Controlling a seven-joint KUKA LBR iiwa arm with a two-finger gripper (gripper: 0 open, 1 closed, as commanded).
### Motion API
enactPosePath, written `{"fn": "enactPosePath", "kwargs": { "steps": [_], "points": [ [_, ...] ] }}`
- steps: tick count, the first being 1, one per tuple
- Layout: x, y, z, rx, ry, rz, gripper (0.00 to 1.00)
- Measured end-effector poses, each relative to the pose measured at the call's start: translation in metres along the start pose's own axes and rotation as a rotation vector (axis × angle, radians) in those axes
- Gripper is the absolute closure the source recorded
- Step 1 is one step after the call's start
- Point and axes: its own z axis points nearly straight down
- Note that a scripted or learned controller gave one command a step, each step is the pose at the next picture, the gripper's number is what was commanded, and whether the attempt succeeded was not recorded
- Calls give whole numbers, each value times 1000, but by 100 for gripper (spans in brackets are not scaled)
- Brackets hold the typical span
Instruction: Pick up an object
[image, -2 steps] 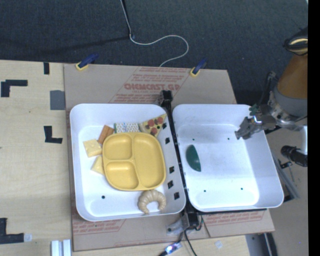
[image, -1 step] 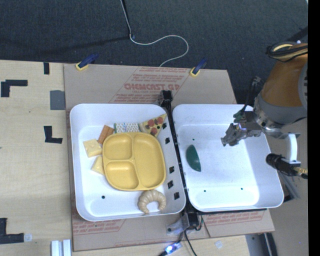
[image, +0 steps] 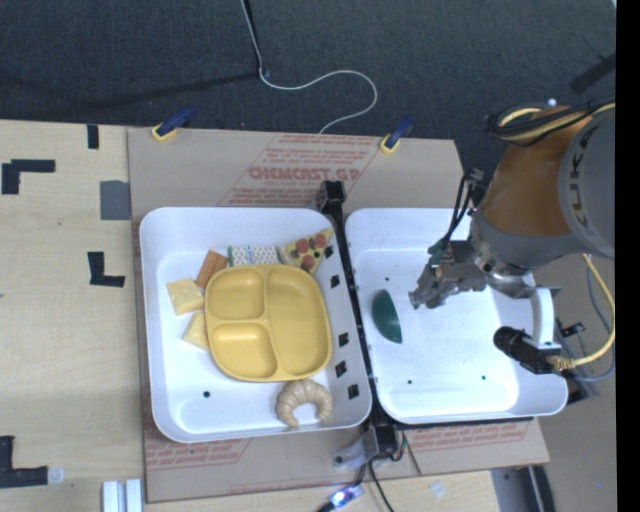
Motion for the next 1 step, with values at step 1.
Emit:
{"fn": "enactPosePath", "kwargs": {
  "steps": [1],
  "points": [
    [46, -1, -11, -3, 1, -2, 100]
  ]
}}
